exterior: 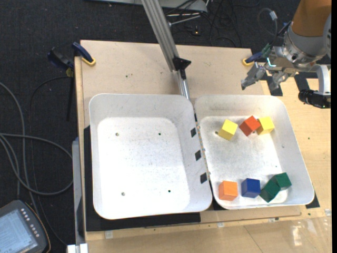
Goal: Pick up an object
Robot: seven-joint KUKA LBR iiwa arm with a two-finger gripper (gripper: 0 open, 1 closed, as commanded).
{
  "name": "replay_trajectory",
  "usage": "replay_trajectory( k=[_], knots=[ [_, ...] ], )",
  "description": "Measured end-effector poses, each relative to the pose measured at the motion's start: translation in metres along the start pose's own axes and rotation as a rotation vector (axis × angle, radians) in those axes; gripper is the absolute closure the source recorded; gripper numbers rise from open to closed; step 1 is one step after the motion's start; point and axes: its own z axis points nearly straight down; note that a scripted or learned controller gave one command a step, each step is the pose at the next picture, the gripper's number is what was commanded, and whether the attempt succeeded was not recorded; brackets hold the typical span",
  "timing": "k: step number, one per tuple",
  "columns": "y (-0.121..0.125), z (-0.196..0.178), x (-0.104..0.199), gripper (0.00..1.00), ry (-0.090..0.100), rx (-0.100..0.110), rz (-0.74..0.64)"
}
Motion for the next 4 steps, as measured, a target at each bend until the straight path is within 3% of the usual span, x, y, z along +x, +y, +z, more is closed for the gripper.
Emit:
replay_trajectory(
  k=[1,3,4],
  knots=[
    [0.0,-0.002,0.0,0.0,-0.001,-0.003,-0.001],
    [-0.006,0.102,-0.001,0.0,-0.001,0.0,0.001],
    [-0.006,0.158,0.002,0.0,-0.007,-0.017,-0.001]
  ],
)
